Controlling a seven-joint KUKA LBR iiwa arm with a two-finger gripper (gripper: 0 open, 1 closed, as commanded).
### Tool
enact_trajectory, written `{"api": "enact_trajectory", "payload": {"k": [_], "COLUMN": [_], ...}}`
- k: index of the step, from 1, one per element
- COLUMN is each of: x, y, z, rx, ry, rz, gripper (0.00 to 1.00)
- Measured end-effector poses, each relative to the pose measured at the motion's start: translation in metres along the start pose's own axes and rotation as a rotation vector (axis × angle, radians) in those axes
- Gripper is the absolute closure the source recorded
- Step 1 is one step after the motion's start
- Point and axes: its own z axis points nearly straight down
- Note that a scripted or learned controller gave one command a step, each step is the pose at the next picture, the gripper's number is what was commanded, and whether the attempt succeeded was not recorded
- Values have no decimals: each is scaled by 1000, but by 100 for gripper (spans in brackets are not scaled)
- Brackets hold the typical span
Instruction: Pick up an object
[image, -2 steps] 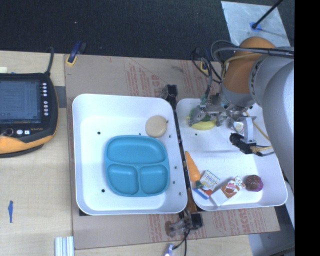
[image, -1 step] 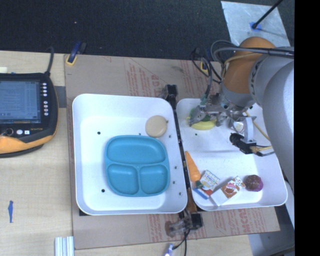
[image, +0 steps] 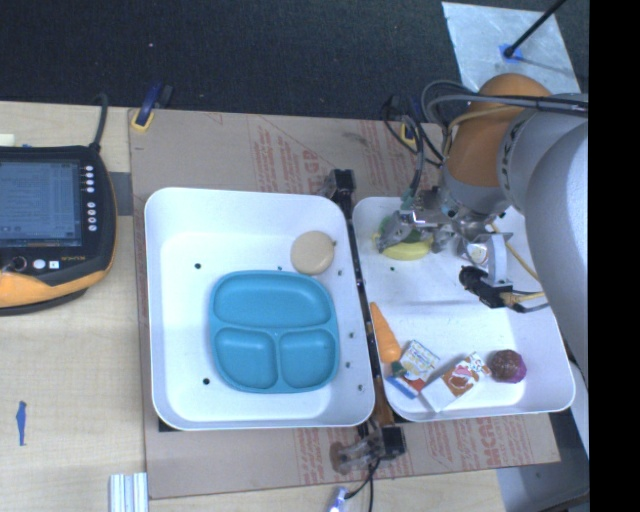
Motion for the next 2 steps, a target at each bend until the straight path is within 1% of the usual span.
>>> {"api": "enact_trajectory", "payload": {"k": [1,2], "x": [-2,-2], "y": [0,0], "z": [-20,-31], "rx": [-1,-1], "ry": [0,-1], "rz": [0,-5], "gripper": [0,100]}}
